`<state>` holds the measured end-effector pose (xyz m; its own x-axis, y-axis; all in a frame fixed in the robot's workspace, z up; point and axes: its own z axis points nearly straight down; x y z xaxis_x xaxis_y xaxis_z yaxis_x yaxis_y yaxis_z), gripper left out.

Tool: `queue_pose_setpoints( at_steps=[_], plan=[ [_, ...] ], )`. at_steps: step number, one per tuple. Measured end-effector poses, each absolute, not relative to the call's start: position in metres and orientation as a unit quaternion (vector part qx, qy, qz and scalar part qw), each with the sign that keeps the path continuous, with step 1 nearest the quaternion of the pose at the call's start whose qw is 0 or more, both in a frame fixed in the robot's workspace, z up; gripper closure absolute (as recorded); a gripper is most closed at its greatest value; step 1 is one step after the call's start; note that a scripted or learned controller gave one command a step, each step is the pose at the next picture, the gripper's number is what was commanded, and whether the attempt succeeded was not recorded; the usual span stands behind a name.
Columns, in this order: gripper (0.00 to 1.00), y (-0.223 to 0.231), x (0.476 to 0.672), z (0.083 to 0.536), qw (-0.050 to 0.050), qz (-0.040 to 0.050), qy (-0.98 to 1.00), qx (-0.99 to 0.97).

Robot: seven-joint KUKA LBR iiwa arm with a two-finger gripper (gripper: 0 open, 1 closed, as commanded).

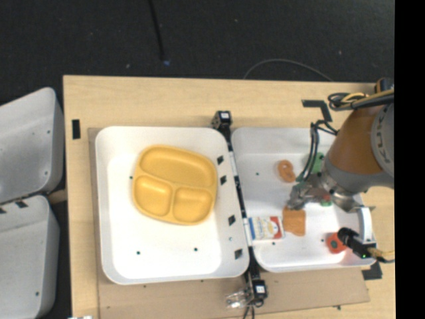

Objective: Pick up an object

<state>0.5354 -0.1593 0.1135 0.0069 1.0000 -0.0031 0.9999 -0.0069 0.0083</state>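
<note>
orange-brown block [295, 221]: squarish, lying in the right bin's near half, just beside the small printed packet.
small printed packet [265, 229]: flat, red-and-white, at the bin's near-left.
pinkish-orange lump [286, 171]: rounded, farther back.

The arm [362, 148] is cut off at the right of the frame, so its upper links are out of sight. It covers part of the right bin [265, 151], hiding that bin's far right wall and some of its floor. The tool [304, 198] is too small and dark to tell how its fingers stand. It overlaps the top of a brown block [295, 222]. A small card [267, 228] at lower centre carries print too blurred to read.
</note>
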Motion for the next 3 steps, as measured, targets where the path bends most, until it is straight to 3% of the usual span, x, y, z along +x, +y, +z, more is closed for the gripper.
queue_pose_setpoints(
  at_steps=[3],
  plan=[
    [1.0,-0.156,0.537,0.236,0.002,0.0014,0.709,0.706]
  ],
)
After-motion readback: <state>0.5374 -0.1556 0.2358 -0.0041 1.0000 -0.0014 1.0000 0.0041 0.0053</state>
